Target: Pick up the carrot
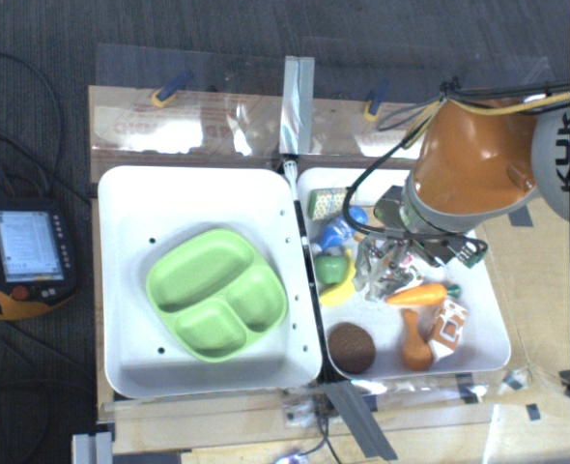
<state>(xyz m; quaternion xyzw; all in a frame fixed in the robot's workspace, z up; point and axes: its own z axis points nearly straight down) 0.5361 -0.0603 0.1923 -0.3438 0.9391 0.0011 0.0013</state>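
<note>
The carrot point(418, 295) is a small orange cone with a green tip at its right end, lying across the middle of the right bin point(493, 341). My gripper point(386, 274) hangs over that bin just left of the carrot, its metal fingers pointing down beside the carrot's thick end. The orange wrist band point(473, 158) looms above and hides the bin's back right part. The carrot lies on the bin floor, not between the fingers.
Around the carrot in the right bin lie a brown ball point(351, 346), a yellow-green fruit point(331, 271), a blue toy point(338, 232), an orange-white piece point(447, 329) and an orange peg point(415, 344). A green divided plate point(217, 293) sits in the left bin point(130, 201).
</note>
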